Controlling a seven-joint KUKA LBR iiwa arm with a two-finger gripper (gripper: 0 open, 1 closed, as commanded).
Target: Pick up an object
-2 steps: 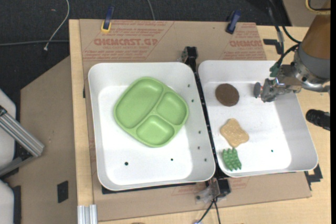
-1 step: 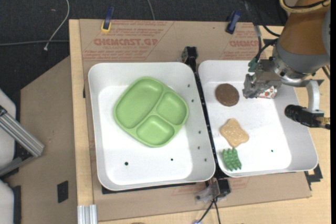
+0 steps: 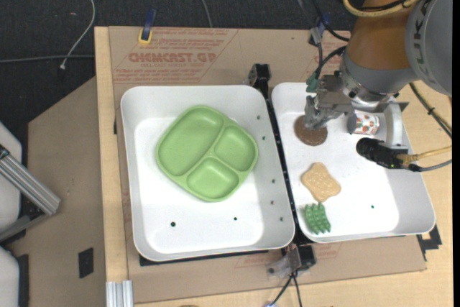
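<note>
Green toy (image 3: 317, 218) at right bin's rim (image 3: 374, 232)

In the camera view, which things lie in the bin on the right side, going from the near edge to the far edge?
green spiky plastic toy → tan square biscuit-like piece → brown round flat disc

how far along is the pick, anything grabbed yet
Reach looks done: the gripper sits over the round brown disc in the right white bin. Nothing is visibly held; the disc seems to rest on the bin floor. Gripping and lifting remain. The tan square biscuit and green spiky toy lie untouched.
</note>
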